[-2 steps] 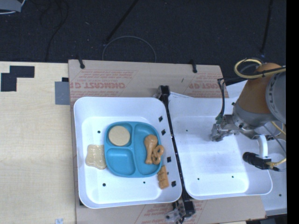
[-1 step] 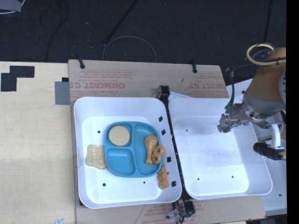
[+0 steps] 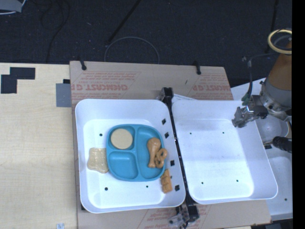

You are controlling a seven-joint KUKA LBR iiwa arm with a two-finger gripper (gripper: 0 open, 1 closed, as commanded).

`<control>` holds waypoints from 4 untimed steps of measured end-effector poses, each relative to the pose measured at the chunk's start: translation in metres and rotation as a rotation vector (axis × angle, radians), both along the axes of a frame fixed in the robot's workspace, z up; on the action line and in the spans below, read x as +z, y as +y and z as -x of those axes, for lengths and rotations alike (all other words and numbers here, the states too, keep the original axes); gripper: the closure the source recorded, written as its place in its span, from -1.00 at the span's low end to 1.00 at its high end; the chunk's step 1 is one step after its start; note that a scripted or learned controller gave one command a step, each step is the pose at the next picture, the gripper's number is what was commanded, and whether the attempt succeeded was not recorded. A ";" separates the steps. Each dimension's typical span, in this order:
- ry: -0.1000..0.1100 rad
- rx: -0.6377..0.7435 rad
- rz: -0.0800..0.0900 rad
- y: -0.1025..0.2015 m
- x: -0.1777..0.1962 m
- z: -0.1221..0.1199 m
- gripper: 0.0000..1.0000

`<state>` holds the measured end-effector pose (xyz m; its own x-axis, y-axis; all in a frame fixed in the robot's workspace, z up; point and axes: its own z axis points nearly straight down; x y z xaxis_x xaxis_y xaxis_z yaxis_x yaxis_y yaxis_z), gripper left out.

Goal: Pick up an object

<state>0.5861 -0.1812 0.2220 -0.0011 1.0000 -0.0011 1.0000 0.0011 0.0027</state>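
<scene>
Camera view | gripper (image 3: 240, 116) hovers at right bin's (image 3: 224, 194) far-right rim, grip state cannot be told | pretzel (image 3: 156, 152) lies on blue tray (image 3: 125, 168) in left bin (image 3: 90, 113), well apart to gripper's left, long axis running near-to-far | reach must cross the divider between bins

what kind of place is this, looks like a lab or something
Probably a robotics lab bench set up for pick-up trials: a robot arm reaches in beside two white bins, one holding a blue divided tray with toy food, and cables trail across the dark floor behind.
</scene>
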 end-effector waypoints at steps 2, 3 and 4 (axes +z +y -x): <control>0.007 0.002 -0.003 0.053 -0.029 -0.001 1.00; 0.005 0.002 -0.003 0.101 -0.014 0.000 1.00; 0.007 0.003 -0.003 0.156 -0.022 0.003 1.00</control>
